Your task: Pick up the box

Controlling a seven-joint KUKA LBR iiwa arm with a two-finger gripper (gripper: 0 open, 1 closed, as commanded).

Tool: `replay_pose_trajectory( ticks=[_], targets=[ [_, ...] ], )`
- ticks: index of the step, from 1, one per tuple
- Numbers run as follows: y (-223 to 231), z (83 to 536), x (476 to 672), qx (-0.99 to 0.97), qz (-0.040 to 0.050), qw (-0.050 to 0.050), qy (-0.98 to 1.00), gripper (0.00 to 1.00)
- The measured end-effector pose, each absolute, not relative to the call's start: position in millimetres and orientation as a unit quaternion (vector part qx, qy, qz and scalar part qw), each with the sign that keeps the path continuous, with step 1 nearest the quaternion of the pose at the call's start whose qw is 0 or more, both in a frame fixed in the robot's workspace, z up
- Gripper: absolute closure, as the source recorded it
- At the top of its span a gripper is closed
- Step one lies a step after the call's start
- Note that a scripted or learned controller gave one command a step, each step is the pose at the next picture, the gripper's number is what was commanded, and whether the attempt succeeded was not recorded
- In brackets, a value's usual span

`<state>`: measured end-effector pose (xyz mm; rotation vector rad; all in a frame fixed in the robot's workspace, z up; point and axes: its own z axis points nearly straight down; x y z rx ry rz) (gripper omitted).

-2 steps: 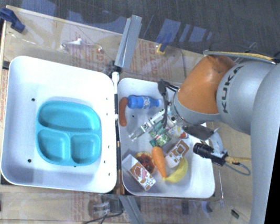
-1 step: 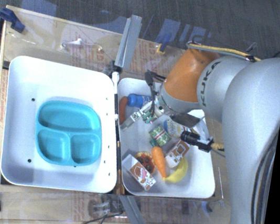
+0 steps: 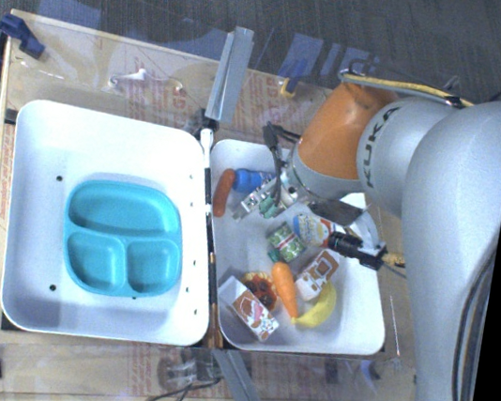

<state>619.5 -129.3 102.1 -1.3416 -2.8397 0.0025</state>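
The box [image 3: 252, 309] lies at the lower left of the right bin [image 3: 362, 342], beside the carrot [image 3: 285, 289] and banana [image 3: 322, 309]. It looks light, stiff cardboard, best pinched across its narrow sides. The claw [image 3: 263, 197] hangs near the bin's upper end; its grip state I cannot tell

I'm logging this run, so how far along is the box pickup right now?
Done: the arm has reached over the right bin. In hand: the gripper is low at the bin's far end, near the blue item. Left: the box lies at the near edge beside the carrot, not yet lifted.
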Motion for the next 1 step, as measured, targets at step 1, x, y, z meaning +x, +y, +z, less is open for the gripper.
replay_pose_trajectory(
  ticks=[1],
  targets=[
    [-129.2, 102.1, 619.5, -0.427, 0.0008, 0.000, -0.904, 0.00]
  ],
)
